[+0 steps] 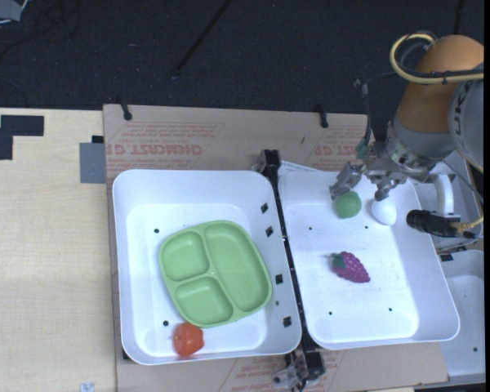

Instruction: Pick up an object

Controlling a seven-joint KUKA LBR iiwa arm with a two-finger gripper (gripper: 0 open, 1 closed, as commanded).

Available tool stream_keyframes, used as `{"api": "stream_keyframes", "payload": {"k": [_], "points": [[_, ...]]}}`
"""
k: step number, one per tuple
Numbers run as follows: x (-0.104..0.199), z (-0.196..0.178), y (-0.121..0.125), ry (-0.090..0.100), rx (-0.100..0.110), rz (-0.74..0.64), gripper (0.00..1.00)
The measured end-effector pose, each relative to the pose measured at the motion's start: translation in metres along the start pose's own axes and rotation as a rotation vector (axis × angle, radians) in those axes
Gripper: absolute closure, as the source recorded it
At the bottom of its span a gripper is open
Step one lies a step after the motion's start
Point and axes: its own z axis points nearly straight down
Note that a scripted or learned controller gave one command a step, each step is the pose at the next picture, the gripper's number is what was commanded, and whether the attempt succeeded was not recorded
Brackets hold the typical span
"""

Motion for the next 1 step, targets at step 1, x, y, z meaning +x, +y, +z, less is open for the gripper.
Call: {"api": "stream_keyframes", "payload": {"k": [1], "points": [[-0.0001, -0.0088, 0.0028, -0.002, -0.014, -0.002, 0.0]]}}
